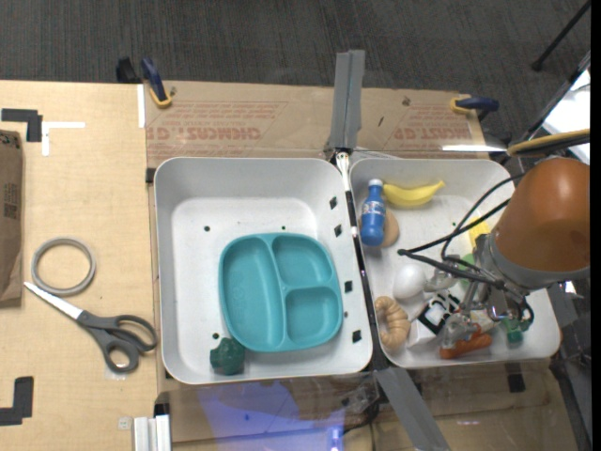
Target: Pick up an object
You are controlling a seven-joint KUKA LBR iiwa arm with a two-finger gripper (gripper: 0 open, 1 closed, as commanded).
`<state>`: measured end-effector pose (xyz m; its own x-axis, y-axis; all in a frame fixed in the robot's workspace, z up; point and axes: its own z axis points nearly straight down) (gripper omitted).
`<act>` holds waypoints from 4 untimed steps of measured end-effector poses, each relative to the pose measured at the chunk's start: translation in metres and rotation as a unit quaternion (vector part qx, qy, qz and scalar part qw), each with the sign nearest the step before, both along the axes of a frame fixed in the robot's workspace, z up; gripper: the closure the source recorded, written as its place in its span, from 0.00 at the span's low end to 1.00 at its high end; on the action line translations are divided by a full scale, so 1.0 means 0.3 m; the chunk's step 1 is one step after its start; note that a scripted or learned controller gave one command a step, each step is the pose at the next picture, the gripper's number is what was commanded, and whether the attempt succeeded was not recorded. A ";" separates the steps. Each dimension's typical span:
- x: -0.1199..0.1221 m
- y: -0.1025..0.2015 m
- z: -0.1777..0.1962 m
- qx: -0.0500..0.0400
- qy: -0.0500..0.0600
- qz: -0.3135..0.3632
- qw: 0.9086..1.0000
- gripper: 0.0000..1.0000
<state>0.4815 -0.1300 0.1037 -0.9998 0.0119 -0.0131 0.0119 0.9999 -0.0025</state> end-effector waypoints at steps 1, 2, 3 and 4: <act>0.263 0.049 -0.027 0.000 0.002 0.009 1.000 0.00; 0.115 0.046 -0.038 0.002 0.006 -0.081 0.997 0.00; 0.006 0.017 -0.036 0.002 0.004 -0.070 0.998 0.00; 0.483 0.056 -0.036 0.002 0.004 -0.174 0.985 0.00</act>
